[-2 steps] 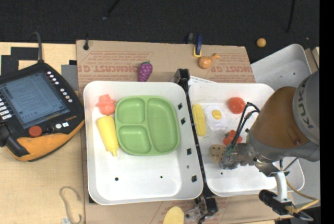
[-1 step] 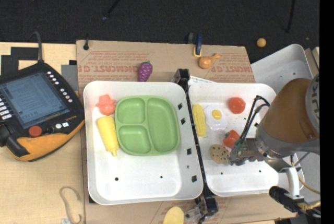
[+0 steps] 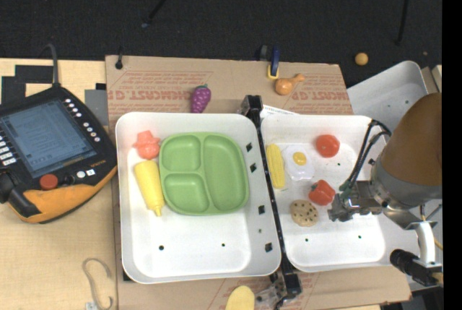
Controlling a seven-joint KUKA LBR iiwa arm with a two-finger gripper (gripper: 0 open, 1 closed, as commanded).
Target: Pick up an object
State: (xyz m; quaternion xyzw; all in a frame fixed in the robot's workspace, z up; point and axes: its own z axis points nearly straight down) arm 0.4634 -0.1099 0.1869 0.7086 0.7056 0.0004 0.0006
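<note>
Where the gripper (image 3: 341, 210) hangs low over the right bin (image 3: 361, 251), you cannot tell how its jaws stand, for the dark tip is too small and blurred to read. It sits just right of the cookie (image 3: 304, 212) and just below the red strawberry-like piece (image 3: 322, 192), close to both, and nothing shows between the fingers. Above these, you see the fried egg (image 3: 299, 160) near the bin's middle, a red tomato (image 3: 327, 145) toward the far edge, and a corn cob (image 3: 275, 165) lying along the left wall. The arm (image 3: 415, 157) comes in over the bin's right edge.

In the left bin (image 3: 188, 258), a green divided plate (image 3: 202, 173) lies in the far half, with a yellow bottle (image 3: 149, 186) along its left side and a pink piece (image 3: 146, 145) in the far left corner. On the cardboard beyond the bins, purple grapes (image 3: 200, 98) and an orange gourd (image 3: 287, 84) lie apart. A pendant (image 3: 50, 149) rests at the bench's left.
</note>
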